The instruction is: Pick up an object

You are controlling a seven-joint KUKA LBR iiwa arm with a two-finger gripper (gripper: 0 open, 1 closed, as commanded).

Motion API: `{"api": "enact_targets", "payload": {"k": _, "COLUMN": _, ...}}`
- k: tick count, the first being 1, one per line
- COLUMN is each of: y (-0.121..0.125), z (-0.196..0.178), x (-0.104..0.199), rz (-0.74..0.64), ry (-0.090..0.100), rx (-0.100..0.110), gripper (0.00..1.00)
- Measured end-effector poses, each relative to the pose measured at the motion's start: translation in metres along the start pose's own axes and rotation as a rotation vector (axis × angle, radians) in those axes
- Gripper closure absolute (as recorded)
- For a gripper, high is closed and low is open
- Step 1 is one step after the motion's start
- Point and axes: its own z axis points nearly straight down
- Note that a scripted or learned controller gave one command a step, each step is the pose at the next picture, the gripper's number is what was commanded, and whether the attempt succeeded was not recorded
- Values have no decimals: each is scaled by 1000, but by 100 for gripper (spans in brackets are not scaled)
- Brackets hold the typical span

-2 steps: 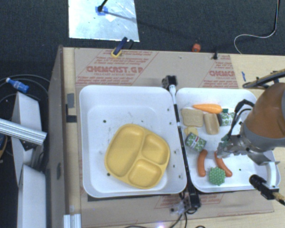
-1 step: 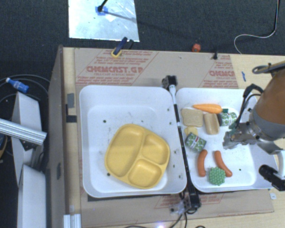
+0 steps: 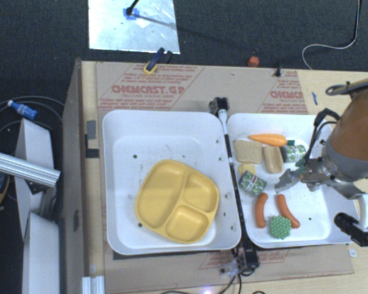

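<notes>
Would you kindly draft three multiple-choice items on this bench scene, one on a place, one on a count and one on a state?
1. Where does the yellow divided tray lie?
A. in the left bin
B. in the right bin
C. on the floor

2. How many sausages lie in the right bin?
A. one
B. two
C. four

3. How does the carrot lie?
A. standing on end
B. hanging from the gripper
C. flat, near the bin's far wall

Answers: 1 A, the tray fills the left bin's floor. 2 B, one sausage lies beside another. 3 C, it lies crosswise above the bread slices.
</notes>
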Motion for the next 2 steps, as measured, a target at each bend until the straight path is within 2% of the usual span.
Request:
{"api": "enact_targets", "payload": {"k": 1, "y": 3, "z": 89, "x": 3, "rz": 2, "ry": -1, "rx": -9, "gripper": 0}}
{"api": "enact_targets", "payload": {"k": 2, "y": 3, "z": 80, "x": 4, "rz": 0, "ry": 0, "rx": -8, "gripper": 100}}
